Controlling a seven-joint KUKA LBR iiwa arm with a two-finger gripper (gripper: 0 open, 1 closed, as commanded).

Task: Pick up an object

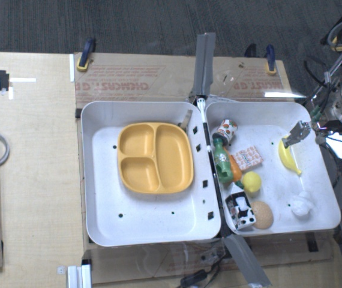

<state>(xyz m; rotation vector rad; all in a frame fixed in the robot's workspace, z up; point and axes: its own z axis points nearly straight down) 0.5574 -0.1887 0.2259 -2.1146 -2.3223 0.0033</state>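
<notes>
The right bin (267,114) holds several objects. A yellow banana (288,156) lies near its right side. Along its left wall lie a green bottle (222,161), a small printed can (227,129), a red-and-white packet (247,156), a lemon (252,182), a black-and-white box (240,209) and a brown round item (262,215). A white lump (302,206) rests at the front right. My gripper (300,134) hangs over the bin's right side, just above the banana's upper end, with nothing visibly held.
A yellow divided plate (156,158) lies in the left bin (99,179). A grey divider (204,65) stands between the bins at the back. Cables and arm parts (339,101) crowd the right edge. Blue clamps (87,53) hold cardboard behind the bins.
</notes>
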